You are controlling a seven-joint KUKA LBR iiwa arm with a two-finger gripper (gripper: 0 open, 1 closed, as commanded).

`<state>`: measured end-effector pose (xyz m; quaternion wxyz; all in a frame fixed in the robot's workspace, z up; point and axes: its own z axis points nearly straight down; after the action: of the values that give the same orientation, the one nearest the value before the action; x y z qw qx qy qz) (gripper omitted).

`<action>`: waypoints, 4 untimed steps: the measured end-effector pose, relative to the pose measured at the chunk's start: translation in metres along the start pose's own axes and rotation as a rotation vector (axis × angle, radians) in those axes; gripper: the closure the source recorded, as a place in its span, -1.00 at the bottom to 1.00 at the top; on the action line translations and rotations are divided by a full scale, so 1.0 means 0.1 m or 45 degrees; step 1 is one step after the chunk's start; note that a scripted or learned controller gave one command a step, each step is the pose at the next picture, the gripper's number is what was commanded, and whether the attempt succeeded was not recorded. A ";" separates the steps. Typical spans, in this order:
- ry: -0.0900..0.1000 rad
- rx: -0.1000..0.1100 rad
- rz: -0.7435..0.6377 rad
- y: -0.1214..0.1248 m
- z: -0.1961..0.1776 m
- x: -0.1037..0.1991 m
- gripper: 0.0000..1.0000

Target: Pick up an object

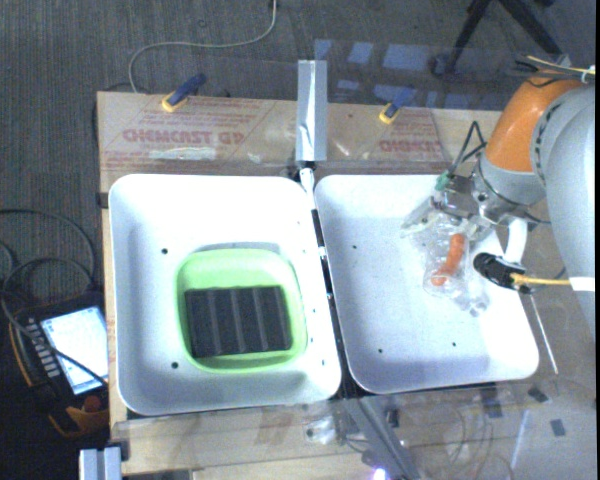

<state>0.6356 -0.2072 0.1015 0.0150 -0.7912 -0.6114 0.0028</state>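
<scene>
Clear packet with orange item [448, 258] in right bin [380, 308], arm [525, 138] bent over it

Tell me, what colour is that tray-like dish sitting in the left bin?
The dish is light green with a dark ribbed inside, seen clearly in the camera view.

Single fixed camera, above bench, angled down, both white bins [130, 298] framed
</scene>
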 end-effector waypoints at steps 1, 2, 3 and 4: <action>-0.010 -0.064 -0.269 -0.36 0.05 -0.02 -1.00; -0.001 -0.067 -0.414 -0.45 0.05 -0.05 -1.00; 0.003 -0.067 -0.418 -0.45 -0.03 -0.02 1.00; -0.025 -0.030 -0.490 -0.15 -0.95 0.62 1.00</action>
<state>0.6392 -0.1456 0.1974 -0.0002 -0.6598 -0.7514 0.0005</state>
